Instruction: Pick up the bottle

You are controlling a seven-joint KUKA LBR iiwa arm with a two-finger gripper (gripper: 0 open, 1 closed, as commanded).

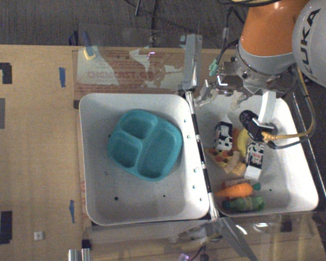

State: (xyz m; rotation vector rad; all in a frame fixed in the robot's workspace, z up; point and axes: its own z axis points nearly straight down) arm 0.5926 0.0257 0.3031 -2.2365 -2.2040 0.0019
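A small black-and-white cow-patterned bottle (224, 136) stands in the right bin (293, 194), near its left wall. My gripper (224, 94) hangs over the back of that bin, above and slightly behind the bottle and apart from it. Its fingers are spread open with nothing between them. A similar cow-patterned carton (254, 160) lies just right of the bottle.
Beside the bottle the right bin holds a yellow banana (242, 140), a pizza slice (224, 157), an orange carrot (234, 190) and a green vegetable (245, 203). A teal divided plate (145, 144) lies in the left bin (98, 194). A metal divider (198, 156) separates the bins.
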